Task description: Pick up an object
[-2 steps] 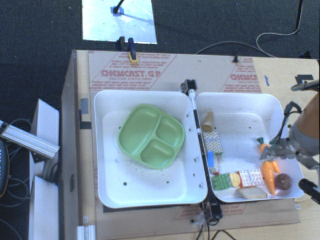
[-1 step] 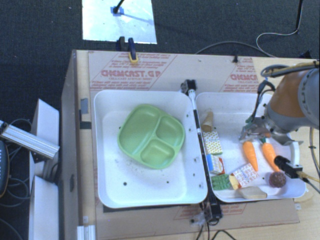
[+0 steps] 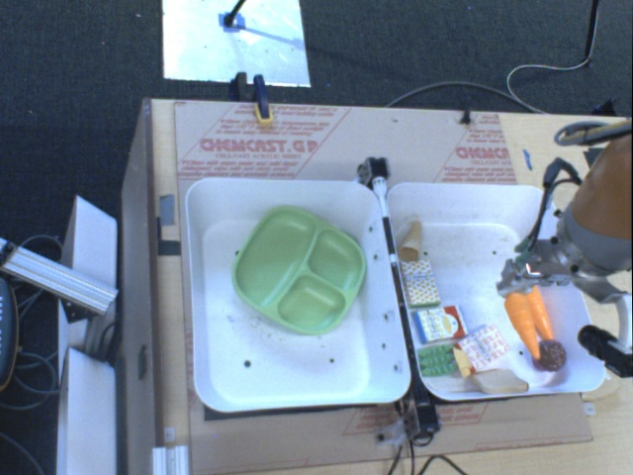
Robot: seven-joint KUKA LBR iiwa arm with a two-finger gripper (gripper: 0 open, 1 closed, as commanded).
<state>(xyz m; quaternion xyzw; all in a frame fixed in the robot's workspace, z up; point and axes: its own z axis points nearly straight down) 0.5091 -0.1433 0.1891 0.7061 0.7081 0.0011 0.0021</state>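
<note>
My gripper [image 3: 527, 273] hangs low over the right side of the right bin [image 3: 475, 221]. It is just above the upper end of an orange carrot [image 3: 528, 323], which lies in the bin and points toward the front. Whether the gripper touches the carrot is unclear. A dark maroon round piece [image 3: 550, 354] sits at the carrot's lower end. Along the bin's left side lie a tan cone [image 3: 409, 238], a checkered packet [image 3: 421, 285], a red and white box [image 3: 439, 324], a green piece [image 3: 433, 360], a red-patterned packet [image 3: 484, 345] and a pale bread-like slice [image 3: 499, 382].
The left bin [image 3: 223, 364] holds a green divided plate [image 3: 300, 268]. A black rail [image 3: 394, 275] runs between the two bins. The grey arm [image 3: 603, 216] enters from the right edge, with cables around it. A blue and yellow clamp [image 3: 260, 99] stands at the bench's back edge.
</note>
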